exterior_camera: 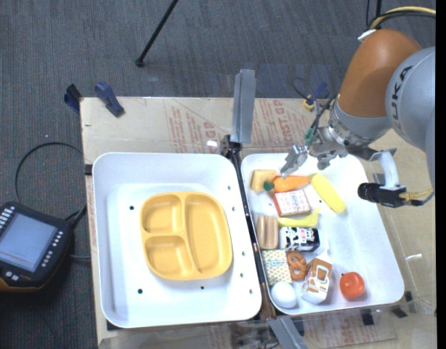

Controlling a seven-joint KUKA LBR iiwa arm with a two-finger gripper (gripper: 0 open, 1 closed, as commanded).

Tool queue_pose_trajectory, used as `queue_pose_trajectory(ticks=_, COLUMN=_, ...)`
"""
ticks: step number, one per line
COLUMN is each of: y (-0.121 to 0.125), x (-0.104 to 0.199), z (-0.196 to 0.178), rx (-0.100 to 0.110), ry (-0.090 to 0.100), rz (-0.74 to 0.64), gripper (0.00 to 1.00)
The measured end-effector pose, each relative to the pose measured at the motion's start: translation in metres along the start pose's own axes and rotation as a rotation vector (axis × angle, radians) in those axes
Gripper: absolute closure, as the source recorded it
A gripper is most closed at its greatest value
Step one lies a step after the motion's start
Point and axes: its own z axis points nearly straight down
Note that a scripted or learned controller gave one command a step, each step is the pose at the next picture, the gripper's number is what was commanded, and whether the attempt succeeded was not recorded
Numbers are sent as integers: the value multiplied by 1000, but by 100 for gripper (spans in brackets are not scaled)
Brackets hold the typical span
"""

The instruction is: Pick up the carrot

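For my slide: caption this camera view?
Gripper poised above the carrot in the crowded right bin.

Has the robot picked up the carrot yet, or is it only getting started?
Done so far: the arm has reached the right bin, and the gripper sits right above the carrot. In hand: closing in on it; a fingertip looks close to or touching its top. Left: the carrot lies among the other toy foods, beside the yellow corn, so gripping and lifting remain. The yellow tray plays no part.

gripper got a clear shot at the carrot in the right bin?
Probably yes. The gripper hangs right above the small orange carrot, whose top is uncovered, though a pale wedge and a red-and-white packet crowd its sides.
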Motion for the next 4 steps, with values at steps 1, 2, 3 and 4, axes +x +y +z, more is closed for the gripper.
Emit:
queue_pose_trajectory(ticks=1, y=0, x=5, z=107, rx=3, ry=1, rz=232, gripper=0)
queue_pose_trajectory(ticks=2, y=3, x=18, z=9, rx=3, ry=1, rz=238, gripper=0)
queue_pose_trajectory(ticks=3, y=0, x=12, z=103, rx=7, ry=2, rz=229, gripper=0)
queue_pose_trajectory(ticks=4, y=2, x=12, z=-36, rx=2, ry=0, rz=-15, gripper=0)
